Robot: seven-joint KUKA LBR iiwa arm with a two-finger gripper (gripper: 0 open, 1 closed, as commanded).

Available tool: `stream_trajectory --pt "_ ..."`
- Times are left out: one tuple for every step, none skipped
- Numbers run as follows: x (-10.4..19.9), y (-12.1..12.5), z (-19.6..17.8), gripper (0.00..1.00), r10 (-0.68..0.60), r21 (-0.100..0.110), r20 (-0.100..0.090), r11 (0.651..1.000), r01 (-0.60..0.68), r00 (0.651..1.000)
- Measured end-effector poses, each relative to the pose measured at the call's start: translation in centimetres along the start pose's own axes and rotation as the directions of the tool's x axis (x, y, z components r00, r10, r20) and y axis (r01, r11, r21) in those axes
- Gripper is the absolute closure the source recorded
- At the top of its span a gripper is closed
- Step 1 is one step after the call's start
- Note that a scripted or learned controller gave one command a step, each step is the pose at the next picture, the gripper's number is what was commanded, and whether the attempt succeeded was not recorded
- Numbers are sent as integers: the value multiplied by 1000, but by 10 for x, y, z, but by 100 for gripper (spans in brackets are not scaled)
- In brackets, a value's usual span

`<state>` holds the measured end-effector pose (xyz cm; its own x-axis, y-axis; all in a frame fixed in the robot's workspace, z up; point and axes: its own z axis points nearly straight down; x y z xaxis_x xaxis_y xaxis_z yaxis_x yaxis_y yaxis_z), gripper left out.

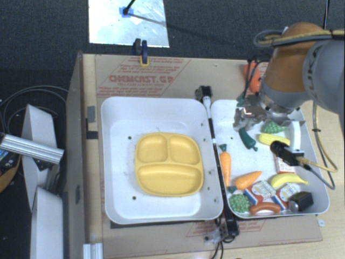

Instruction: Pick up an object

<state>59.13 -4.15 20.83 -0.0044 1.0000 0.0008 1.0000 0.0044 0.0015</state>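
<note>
1. My claw (243,122) hangs low over the far left part of the right bin (242,158), close to the wall it shares with the left bin (121,144). From this slant I cannot tell whether the claw is apart or together, and I see nothing plainly clamped in it.
2. Nearest to it is a dark teal piece (248,140), lying tilted on the bin floor just on the near side of the claw. I cannot tell whether the two touch.
3. To the right of the claw sits a bumpy green toy (272,127), with a yellow piece (272,140) just on its near side.
4. A carrot (225,167) lies along the bin's left wall, its green top pointing to the far end.
5. The near end of the bin is crowded. There is an orange piece (248,179), a banana (288,179), a broccoli (240,202), a red sausage (262,210), small printed cartons (263,190), and a black thing (301,200) in the right corner.
6. The left bin holds a yellow divided plate (168,163) at its middle, well apart from the claw.
7. Both bins rest side by side on the brown tabletop (140,69), which has red lettering.
</note>
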Motion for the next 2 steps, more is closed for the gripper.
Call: stream_trajectory --pt "-63 -19 16 100 4 0 3 1000 -4 1000" --pt "-122 -48 2 100 4 0 3 1000 -4 1000"
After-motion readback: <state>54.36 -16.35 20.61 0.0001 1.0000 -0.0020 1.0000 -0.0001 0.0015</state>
